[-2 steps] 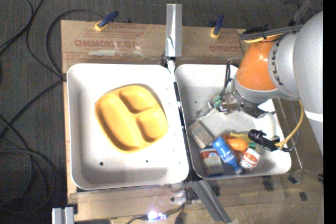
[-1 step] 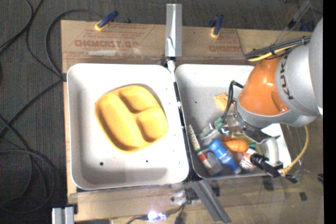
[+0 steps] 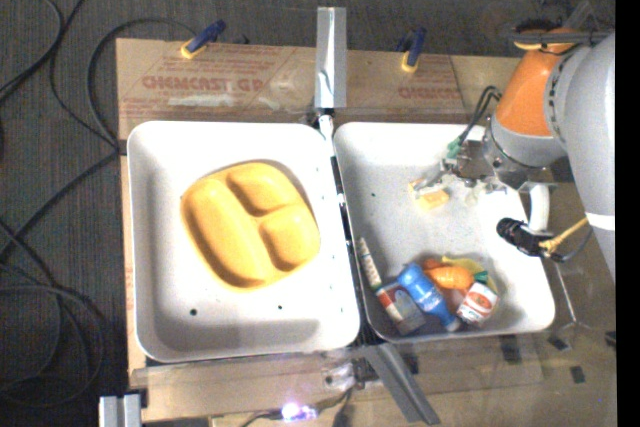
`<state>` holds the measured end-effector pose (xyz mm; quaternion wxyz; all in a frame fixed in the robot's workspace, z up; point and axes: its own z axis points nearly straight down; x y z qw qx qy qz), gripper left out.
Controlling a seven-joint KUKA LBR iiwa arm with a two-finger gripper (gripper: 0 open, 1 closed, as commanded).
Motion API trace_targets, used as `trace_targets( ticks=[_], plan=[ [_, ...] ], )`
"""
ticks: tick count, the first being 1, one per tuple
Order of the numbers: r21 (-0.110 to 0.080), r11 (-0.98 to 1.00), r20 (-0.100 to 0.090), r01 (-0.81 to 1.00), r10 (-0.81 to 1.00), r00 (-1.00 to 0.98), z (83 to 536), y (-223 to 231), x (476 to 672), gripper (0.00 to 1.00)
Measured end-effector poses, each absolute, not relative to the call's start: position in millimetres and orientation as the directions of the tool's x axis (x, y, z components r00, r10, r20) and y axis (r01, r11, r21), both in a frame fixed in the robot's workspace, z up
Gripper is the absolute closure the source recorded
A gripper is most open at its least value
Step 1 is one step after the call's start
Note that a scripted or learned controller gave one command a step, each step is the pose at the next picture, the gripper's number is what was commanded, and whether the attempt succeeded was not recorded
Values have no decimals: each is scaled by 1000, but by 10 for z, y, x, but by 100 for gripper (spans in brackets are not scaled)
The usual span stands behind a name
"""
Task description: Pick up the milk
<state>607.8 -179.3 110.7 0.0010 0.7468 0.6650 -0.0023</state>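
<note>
One gripper [image 3: 432, 187] low in the right bin [image 3: 380, 155], fingers pinched on a small yellow piece [image 3: 433, 199].
Milk [image 3: 479, 303] lies well toward the camera from the fingers, among the clutter [image 3: 425, 293].

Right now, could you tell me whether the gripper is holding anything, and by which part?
It cannot be told. The gripper sits low in the right bin over a small pale yellow item, but the view is too coarse to show a hold.
</note>
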Motion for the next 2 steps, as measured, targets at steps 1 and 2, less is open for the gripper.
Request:
trace_targets(
  ticks=[1, 2],
  plan=[
    [-2, -115, -5, 993, 993, 115, 1106, -1793, 6077, 0],
    [7, -265, -1, 964, 964, 265, 882, -1123, 5990, 0]
  ],
)
